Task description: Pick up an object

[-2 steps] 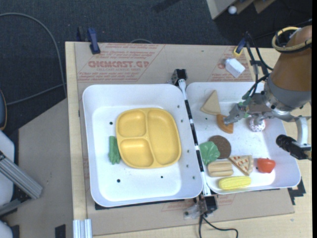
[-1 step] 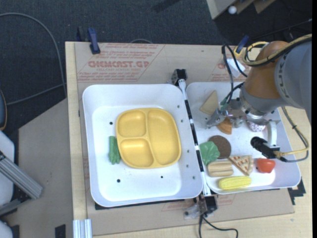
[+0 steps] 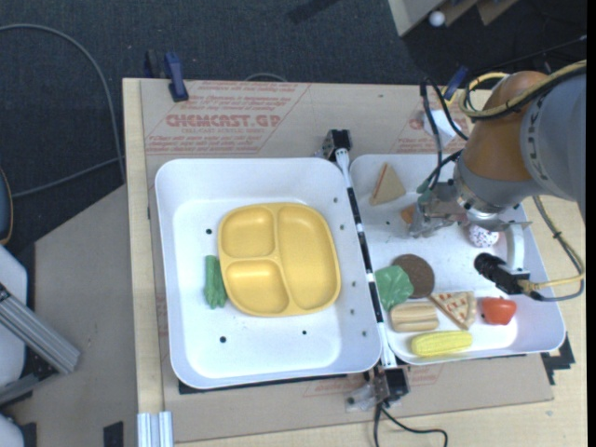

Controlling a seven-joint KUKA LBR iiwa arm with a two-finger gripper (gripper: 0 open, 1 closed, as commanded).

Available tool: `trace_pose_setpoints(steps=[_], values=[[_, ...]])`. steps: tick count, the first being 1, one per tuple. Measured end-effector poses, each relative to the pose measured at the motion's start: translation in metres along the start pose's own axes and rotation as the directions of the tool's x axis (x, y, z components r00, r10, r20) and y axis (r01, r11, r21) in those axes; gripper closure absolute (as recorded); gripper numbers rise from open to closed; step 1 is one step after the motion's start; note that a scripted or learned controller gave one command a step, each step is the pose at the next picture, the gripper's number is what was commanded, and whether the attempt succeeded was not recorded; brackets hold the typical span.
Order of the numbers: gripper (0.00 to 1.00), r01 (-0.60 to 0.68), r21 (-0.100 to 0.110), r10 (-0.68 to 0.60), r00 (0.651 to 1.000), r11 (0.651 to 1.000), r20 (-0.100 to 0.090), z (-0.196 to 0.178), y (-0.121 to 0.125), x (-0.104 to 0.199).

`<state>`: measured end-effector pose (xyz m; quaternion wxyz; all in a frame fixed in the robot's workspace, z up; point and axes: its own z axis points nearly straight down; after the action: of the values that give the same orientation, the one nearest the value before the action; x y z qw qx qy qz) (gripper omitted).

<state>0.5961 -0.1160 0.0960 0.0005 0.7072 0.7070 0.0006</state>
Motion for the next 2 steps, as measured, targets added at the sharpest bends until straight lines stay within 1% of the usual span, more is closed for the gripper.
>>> trace_pose_setpoints(steps=[1, 2], values=[[0.00, 0.000, 0.000, 0.000, 1.000, 1.000, 0.000, 0.000, 0.000, 0.000], [0.00, -0.001, 0.003, 0.001, 1.000, 1.000, -0.001, 0.012, -0.062, 0.007]])
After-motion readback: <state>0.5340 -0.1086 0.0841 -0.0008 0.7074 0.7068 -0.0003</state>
